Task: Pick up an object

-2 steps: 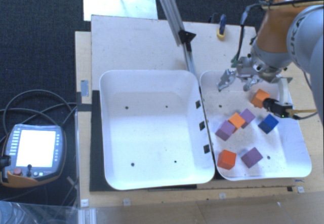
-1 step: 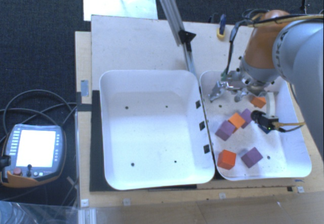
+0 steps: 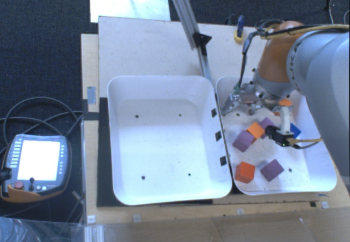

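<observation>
Orange-banded, reaching low into the right bin [image 3: 309,178] by its far-left corner. Cannot tell the opening of the gripper [image 3: 241,103], nor spot any catch in it. Looks like the approach step; calls next for centring over the purple block [image 3: 244,140] nearby, mid-bin.

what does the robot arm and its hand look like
The arm is a thick, rounded grey tube with an orange band above the wrist. The hand is small, silvery metal. A thin dark cable runs down to it.
</observation>
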Controlling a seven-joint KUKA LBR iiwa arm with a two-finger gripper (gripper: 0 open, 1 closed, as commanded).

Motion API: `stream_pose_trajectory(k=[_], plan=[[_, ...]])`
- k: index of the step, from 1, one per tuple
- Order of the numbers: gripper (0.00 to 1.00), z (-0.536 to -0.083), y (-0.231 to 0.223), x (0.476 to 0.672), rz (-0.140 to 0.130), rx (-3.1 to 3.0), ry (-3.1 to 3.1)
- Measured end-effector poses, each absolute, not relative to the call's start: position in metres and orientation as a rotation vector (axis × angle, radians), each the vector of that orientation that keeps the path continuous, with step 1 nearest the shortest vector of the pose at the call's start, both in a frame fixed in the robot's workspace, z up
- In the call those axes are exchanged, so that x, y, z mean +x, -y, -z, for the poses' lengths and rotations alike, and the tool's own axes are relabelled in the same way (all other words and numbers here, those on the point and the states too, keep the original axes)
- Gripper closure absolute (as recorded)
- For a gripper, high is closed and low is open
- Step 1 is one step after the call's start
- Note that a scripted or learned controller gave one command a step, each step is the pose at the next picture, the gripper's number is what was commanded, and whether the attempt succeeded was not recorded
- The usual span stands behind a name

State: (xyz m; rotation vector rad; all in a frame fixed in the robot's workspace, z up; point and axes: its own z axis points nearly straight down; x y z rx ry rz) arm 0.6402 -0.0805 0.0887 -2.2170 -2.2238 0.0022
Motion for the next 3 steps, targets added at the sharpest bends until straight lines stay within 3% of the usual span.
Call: stream_pose_trajectory(k=[1,3], plan=[[1.0,-0.102,0.081,0.642,0.004,-2.218,2.228],[1.0,-0.206,0.093,0.652,0.008,-2.223,2.23]])
